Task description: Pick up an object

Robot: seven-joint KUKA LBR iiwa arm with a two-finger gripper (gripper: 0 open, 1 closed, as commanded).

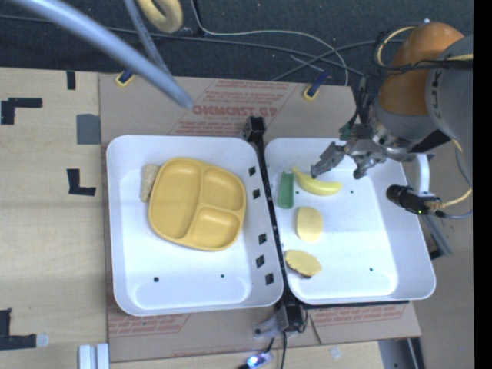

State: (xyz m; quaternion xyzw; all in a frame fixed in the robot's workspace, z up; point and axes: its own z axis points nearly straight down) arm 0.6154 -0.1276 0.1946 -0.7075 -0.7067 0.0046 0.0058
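The right bin [400, 279] holds a yellow banana [316, 184], a green piece [286, 189], a pale yellow block [309, 224] and a tan piece [302, 263] near the front. My gripper [340, 164] hangs over the bin's back part, just right of and above the banana, with its two dark fingers spread apart. Nothing sits between the fingers.
The left bin [123, 206] carries a yellow divided plate [197, 203] with a tan sponge-like piece [148, 181] at its left side. A black divider [261, 206] runs between the bins. Cables trail across the back of the bench. A grey pole [100, 33] crosses the top left.
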